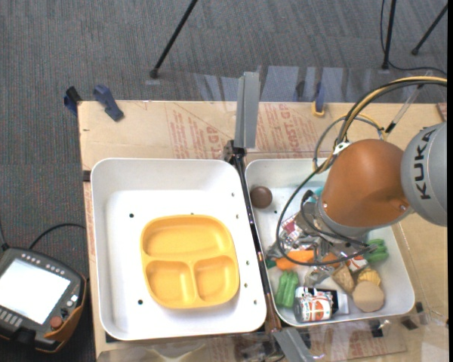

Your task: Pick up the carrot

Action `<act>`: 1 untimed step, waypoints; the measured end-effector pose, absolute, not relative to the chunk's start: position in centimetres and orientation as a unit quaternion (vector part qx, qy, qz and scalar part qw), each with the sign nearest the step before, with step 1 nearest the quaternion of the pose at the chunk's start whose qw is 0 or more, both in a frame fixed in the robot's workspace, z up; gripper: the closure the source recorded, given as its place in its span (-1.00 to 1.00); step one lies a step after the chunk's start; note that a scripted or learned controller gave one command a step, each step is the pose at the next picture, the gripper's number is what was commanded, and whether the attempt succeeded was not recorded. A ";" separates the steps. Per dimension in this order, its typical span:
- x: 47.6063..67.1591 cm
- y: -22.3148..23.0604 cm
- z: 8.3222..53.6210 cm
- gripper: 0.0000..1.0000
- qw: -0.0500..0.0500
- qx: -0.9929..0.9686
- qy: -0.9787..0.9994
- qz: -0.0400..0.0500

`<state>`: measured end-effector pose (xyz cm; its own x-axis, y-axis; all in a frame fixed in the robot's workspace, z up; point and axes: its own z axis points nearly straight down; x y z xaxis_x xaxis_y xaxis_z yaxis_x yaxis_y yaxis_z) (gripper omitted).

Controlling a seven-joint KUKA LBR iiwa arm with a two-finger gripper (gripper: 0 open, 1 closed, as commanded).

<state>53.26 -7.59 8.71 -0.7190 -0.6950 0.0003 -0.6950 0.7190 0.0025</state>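
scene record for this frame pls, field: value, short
arm: gripper low in the right bin, wrist covering it
carrot: carrot lying in the right bin, under the wrist, partly hidden
grasp: cannot tell
left bin: left bin holds a yellow divided plate
near carrot: green vegetable, can, brown ball toward the far corner
bench side: pendant at lower left
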 end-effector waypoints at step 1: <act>51.3 -8.0 8.9 -1.00 -0.005 0.374 -0.927 0.000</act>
<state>51.29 -7.99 8.93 -0.7196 -0.6943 -0.0096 -0.6943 0.7197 -0.0045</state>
